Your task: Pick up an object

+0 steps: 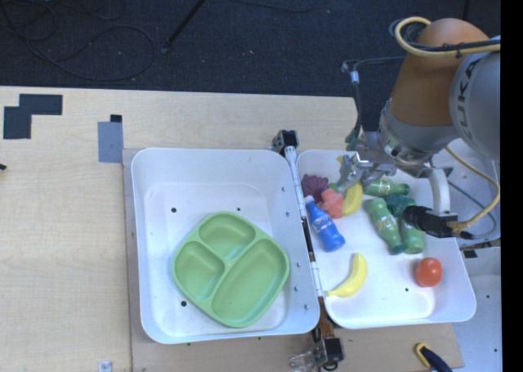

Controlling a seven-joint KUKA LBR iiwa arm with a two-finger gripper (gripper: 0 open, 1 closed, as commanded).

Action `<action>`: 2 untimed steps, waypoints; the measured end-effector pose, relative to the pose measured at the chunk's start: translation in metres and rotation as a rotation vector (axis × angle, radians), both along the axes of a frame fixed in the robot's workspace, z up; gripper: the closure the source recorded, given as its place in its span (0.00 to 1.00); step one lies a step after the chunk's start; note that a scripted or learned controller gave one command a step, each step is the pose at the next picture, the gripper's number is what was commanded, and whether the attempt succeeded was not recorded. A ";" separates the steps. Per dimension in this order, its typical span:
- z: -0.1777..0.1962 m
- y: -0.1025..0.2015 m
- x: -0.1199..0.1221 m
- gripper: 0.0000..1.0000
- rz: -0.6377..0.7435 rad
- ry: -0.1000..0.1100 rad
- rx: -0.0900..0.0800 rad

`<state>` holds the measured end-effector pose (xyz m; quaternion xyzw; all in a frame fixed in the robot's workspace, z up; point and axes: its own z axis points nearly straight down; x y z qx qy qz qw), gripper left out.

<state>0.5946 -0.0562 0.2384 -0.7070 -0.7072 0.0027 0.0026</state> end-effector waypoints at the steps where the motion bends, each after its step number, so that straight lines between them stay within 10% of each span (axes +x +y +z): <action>1: -0.011 -0.018 -0.020 1.00 0.000 0.001 0.000; 2: -0.010 -0.029 -0.024 1.00 0.000 0.000 0.000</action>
